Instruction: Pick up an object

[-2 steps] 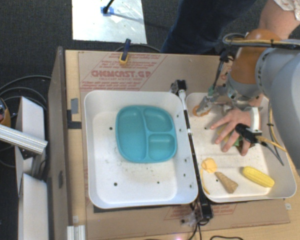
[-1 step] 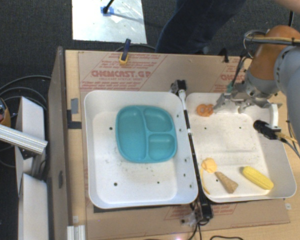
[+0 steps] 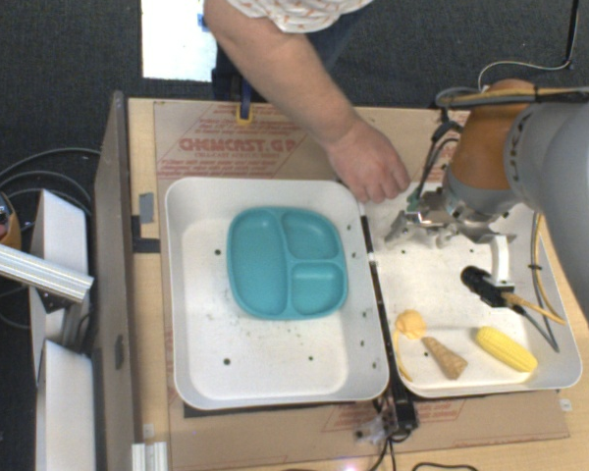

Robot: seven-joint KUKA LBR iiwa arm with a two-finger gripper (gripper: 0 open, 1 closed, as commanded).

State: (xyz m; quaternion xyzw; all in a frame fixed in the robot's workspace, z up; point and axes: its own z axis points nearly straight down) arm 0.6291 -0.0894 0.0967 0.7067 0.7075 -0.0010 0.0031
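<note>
My gripper (image 3: 408, 226) hangs over the far left part of the right bin (image 3: 569, 361), close to the divider between the bins. In the near part of that bin lie a yellow corn cob (image 3: 506, 349) and a toy ice-cream cone (image 3: 444, 356) with a yellow scoop (image 3: 408, 323) at its tip. All of them are well clear of the gripper, toward the front. Nothing shows between the gripper and the bin floor.
A person's arm reaches in from the top, with the hand (image 3: 373, 173) at the right bin's far left corner, just beside my gripper. A teal divided plate (image 3: 286, 263) lies in the left bin (image 3: 191, 361).
</note>
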